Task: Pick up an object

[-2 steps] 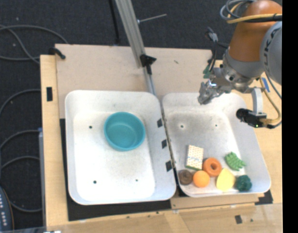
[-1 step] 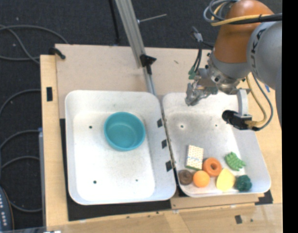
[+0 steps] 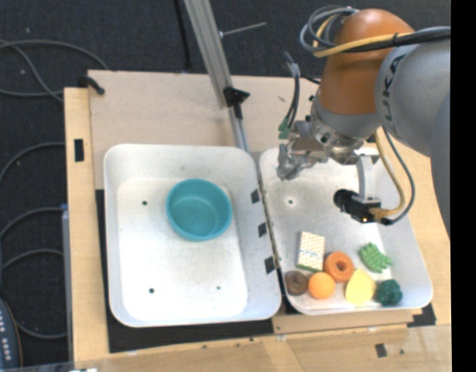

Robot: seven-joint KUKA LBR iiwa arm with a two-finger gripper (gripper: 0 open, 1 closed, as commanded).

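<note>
The grey two-finger gripper (image 3: 288, 167) hangs with nothing in it near the top of the right white bin (image 3: 405, 239), and to do well it should drop straight over one toy, like the round orange ball (image 3: 322, 286) far below.

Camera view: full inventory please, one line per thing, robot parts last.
bins: 2, white, side by side on the bench
bowl: 1, teal, in the left bin, upright
cracker-like square: 1, pale with dots, right bin, near edge cluster
brown ring: 1, dark brown, right bin, near left corner
orange ball: 1, orange, beside the brown ring
orange ring: 1, orange, behind the ball
yellow piece: 1, yellow, right of the ball
green pieces: 2, light green and dark green, far right of the cluster
metal post: 1, silver, slanting behind the bins
arm: 1, grey and orange, from the right
gripper: 1, over the right bin's far left corner
</note>
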